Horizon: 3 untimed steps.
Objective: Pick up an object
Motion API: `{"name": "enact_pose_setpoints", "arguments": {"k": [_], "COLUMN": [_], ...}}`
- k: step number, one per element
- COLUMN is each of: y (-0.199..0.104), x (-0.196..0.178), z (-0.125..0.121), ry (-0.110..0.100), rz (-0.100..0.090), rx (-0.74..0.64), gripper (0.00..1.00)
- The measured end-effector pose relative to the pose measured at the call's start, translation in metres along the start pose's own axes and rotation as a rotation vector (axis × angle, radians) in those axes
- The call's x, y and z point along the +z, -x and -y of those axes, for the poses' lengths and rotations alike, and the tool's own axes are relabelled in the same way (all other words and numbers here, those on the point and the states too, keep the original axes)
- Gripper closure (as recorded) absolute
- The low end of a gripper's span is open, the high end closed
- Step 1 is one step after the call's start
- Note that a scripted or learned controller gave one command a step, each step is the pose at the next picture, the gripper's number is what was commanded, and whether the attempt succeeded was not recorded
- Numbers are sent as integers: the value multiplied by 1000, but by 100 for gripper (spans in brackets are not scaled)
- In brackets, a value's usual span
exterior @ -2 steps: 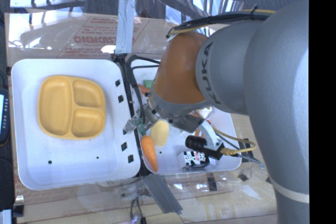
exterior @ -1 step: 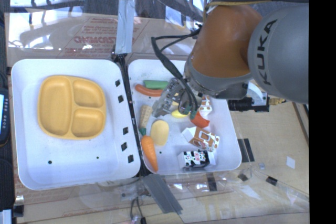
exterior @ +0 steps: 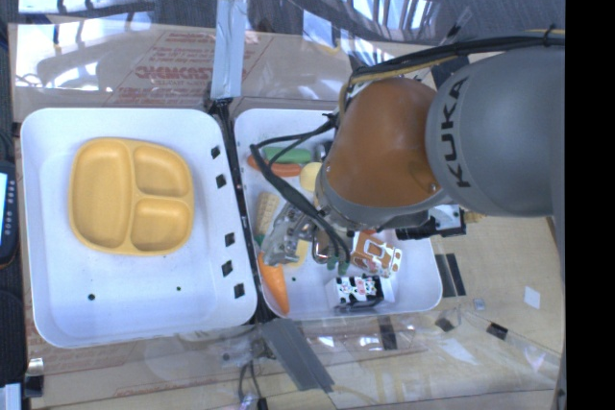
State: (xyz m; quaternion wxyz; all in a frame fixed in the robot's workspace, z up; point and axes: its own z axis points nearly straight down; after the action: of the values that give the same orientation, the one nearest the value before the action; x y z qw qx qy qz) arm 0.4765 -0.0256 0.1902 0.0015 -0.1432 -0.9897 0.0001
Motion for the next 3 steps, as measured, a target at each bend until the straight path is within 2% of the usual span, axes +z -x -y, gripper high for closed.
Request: {"name": "enact_pose_setpoints", "arguments": {"k": [1, 2, 3], "y": [79, 160, 134], "x": [-68, -72, 32], "z": [-46, 20, 54], "ry": [3, -1, -2], "rz": [8, 6, -6], "rx": [-20, 109, 177], "gripper": [100, 100, 100]}}
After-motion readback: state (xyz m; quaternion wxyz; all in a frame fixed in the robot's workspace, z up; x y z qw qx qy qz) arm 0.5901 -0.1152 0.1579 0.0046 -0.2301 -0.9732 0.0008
